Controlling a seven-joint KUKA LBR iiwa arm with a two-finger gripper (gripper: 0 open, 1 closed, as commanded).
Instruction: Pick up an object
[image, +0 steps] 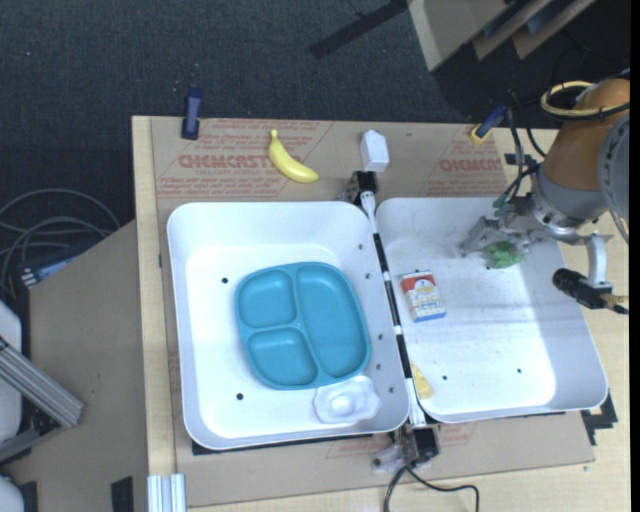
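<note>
In the right bin, near its far right corner, my gripper hangs low, reaching in from the right. A small green object lies right under its tip, partly hidden by it. I cannot see whether the green object is held. A small red, white and blue box lies flat on the right bin's left side, well clear of the gripper.
The left bin holds a blue divided plate and a small whitish cup at its near edge. A yellow scrap lies by the divider. On the bench behind the bins are a banana, a white block and a blue clip.
</note>
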